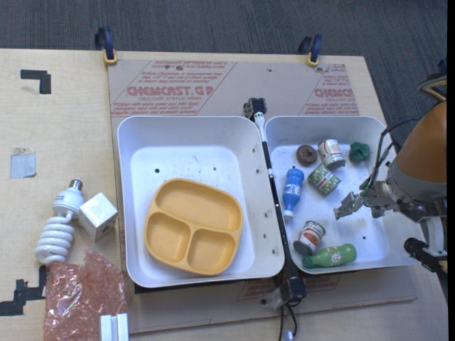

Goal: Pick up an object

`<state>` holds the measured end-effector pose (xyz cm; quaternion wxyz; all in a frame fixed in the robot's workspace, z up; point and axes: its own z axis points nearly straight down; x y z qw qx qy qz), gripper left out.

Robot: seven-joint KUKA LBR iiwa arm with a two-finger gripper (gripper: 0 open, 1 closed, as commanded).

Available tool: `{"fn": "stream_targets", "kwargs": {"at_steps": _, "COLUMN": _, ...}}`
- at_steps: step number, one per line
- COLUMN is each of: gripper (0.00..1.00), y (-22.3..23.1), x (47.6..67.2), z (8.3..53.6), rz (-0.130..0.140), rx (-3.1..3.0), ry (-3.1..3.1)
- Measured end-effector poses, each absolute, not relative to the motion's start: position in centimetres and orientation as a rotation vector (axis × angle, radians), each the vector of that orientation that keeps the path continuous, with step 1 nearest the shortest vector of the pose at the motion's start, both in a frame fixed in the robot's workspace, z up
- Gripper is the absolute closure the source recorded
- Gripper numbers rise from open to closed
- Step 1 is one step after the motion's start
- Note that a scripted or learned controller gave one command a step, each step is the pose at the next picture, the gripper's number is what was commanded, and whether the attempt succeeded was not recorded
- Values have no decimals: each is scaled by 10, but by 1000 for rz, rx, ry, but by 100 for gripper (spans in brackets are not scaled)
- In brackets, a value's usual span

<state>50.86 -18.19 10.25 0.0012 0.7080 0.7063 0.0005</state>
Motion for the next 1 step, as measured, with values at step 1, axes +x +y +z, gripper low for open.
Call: {"fn": "stream_targets", "kwargs": {"at_steps": 1, "gripper": 0, "y": -114, "x": 477, "z": 92, "rz": 0, "rx": 2223, "ry": 2220}}
